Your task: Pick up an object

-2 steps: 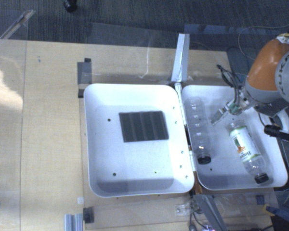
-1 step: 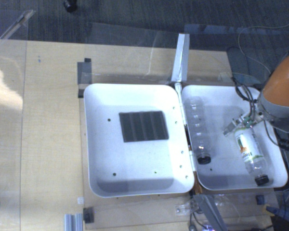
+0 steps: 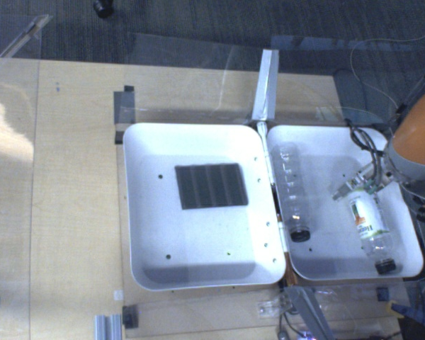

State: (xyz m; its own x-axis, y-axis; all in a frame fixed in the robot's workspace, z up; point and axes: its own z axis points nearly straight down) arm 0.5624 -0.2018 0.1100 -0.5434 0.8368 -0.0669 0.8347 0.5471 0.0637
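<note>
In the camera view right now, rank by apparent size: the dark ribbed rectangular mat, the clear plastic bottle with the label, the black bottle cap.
1. Dark ribbed rectangular mat
2. Clear plastic bottle with the label
3. Black bottle cap

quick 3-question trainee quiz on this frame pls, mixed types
1. True or false: the dark grey ribbed panel lies in the left bin.
2. Multiple choice: how many clear plastic bottles are in the right bin? A) none B) one C) two D) four
3. Short answer: which bottle is the tool nearest to?

Key:
1. True.
2. C. One bottle without a label lies along the bin's left wall; one labelled bottle lies toward its right side. Both have dark caps pointing to the near edge.
3. The labelled bottle; the tool sits just above its upper end.
</note>
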